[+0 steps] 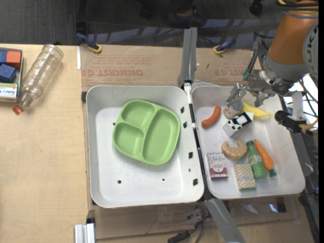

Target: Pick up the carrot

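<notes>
Arm: grey with an orange band, reaching in from the right over the far part of the right bin (293, 186).
Jaws: the gripper (246, 96) hangs over the back of the right bin, its two fingers spread apart with nothing between them; one finger (235, 96) is above the black-and-white block, the other nearer the banana.
Carrot: the carrot (264, 154) lies in the right bin toward its right side, slanted, touching the green bottle (256, 162) on its left; it is well apart from the gripper.
Banana: the banana (254, 111) sits at the back of the right bin, just beside the block.
Block: the black-and-white block (237, 124) rests under the left finger.
Sausage: the sausage (211, 116) lies near the bin's left wall.
Croissant: the croissant (235, 149) is mid-bin, with two small boxes (217, 165) in front of it.
Left bin: the left bin (101, 181) holds a green divided plate (147, 131).
Surface: a clear plastic bottle (38, 74) lies on the surface (40, 161) at left, beside a box of coloured blocks (10, 72).
</notes>
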